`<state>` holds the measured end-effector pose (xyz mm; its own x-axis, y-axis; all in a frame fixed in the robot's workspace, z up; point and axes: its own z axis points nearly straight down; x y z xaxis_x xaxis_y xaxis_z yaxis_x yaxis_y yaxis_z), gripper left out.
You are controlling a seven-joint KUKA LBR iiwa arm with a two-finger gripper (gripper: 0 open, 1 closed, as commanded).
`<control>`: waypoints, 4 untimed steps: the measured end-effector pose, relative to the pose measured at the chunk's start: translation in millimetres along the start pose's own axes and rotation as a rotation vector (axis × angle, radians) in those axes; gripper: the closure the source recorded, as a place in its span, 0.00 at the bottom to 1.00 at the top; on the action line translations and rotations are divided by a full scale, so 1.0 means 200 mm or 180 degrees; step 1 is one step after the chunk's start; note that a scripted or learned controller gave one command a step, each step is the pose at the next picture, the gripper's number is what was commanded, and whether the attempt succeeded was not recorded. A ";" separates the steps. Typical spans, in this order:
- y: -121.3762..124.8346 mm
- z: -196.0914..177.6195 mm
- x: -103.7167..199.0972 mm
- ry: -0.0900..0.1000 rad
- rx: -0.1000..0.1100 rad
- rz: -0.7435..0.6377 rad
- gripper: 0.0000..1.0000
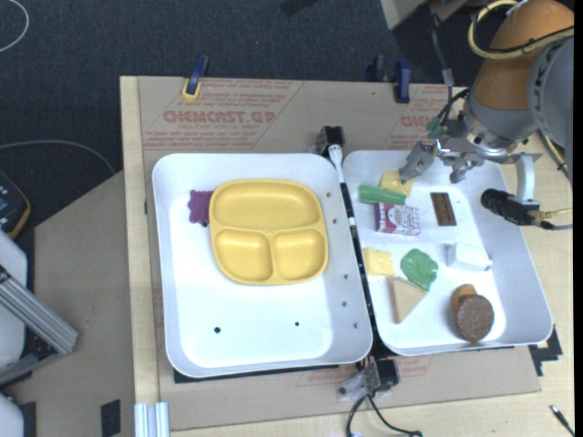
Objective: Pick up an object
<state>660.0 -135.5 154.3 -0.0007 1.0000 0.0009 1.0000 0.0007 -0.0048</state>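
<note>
We see the two-finger gripper [441, 159] spread open, grasping nothing, at the upper right of the frame over the right white bin [519, 271]; nearest below-left lies a small yellow block [393, 182] beside a green bar [382, 195].

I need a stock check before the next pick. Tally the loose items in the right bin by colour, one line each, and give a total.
Green: 2, a bar and a rounded piece
Yellow or tan: 3, block, square, wedge
Brown: 2, small bar, round disc
Red and white: 1, packet
White: 1, block
Total: 9
</note>
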 end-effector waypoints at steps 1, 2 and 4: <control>-0.01 0.32 0.01 0.0001 0.0005 -0.0004 0.00; 0.00 0.34 0.01 -0.0003 -0.0015 -0.0003 0.00; -0.03 0.00 0.05 -0.0007 -0.0035 -0.0002 1.00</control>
<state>654.6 -125.1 154.4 -0.0013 1.0000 -0.0014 1.0000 0.0013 0.0062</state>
